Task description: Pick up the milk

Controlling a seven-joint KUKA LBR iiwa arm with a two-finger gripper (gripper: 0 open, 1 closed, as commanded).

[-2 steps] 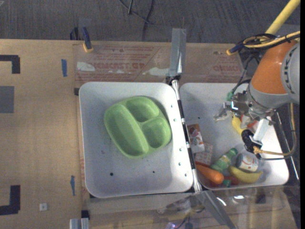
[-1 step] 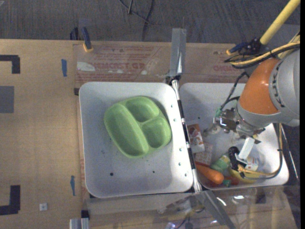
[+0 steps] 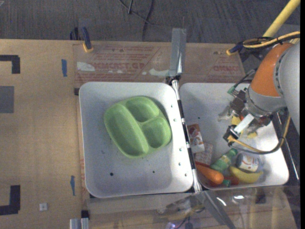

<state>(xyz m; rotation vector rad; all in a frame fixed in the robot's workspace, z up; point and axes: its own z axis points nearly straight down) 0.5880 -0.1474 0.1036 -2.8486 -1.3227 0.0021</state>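
**Q:** What takes up most of the scene?

**A:** A pale wooden bench (image 3: 43, 142), seen from above, with blue tape marks on it. Two shallow white plastic bins sit on it side by side, touching along one edge. The left bin (image 3: 95, 175) holds a round green plastic plate (image 3: 138, 125) divided into three sections, lying flat near the middle.

**Q:** And the robot?

**A:** The grey arm with an orange band (image 3: 269, 82) reaches in from the right and hangs over the right bin (image 3: 205, 99). Its gripper (image 3: 233, 116) sits above the bin's middle, towards the right. I cannot tell whether it is open or closed, and nothing shows clamped in it.

**Q:** Where is the milk?

**A:** The small red-and-white milk carton (image 3: 195, 134) lies in the right bin, close against its left wall and apart from the gripper.

**Q:** What else is in that bin?

**A:** A cluster sits at the near end. A yellow banana (image 3: 245, 176) lies just beside a round container with a pale label (image 3: 249, 162). An orange carrot (image 3: 209, 174) is in the near left corner, with a small green bottle (image 3: 224, 161) between the carrot and the container.
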